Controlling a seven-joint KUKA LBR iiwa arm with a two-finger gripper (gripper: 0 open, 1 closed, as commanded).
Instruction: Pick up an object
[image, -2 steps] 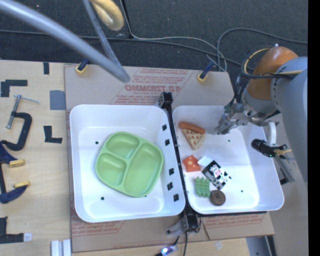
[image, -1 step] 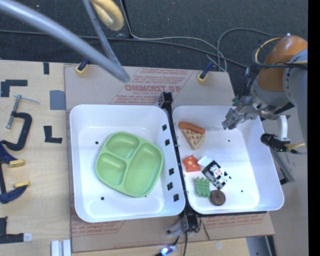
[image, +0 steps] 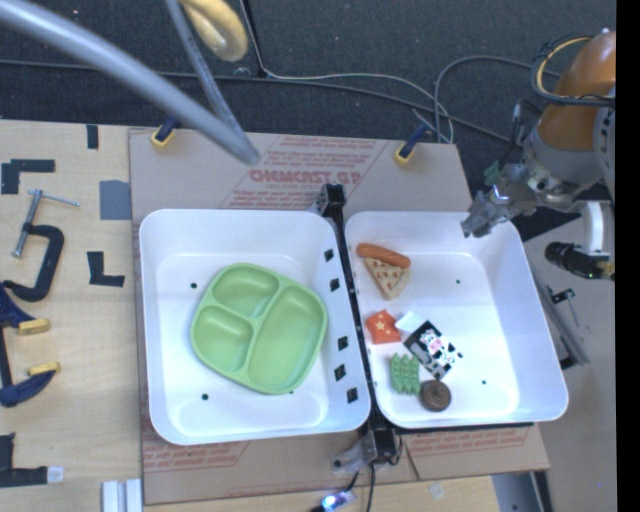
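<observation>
Tool small and blurred over right bin's far corner, grip unreadable, arm cut off at frame edge.

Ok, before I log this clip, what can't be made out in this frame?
- Grey two-finger gripper, camera view: small and dark above the right white bin's far rim; open or shut is unreadable.
- Small black-and-white printed block: too small to identify.
- Round brown piece and green ridged toy: too small to name.
- Divided green plastic plate in the left white bin: whatever lies beneath it is hidden.
</observation>
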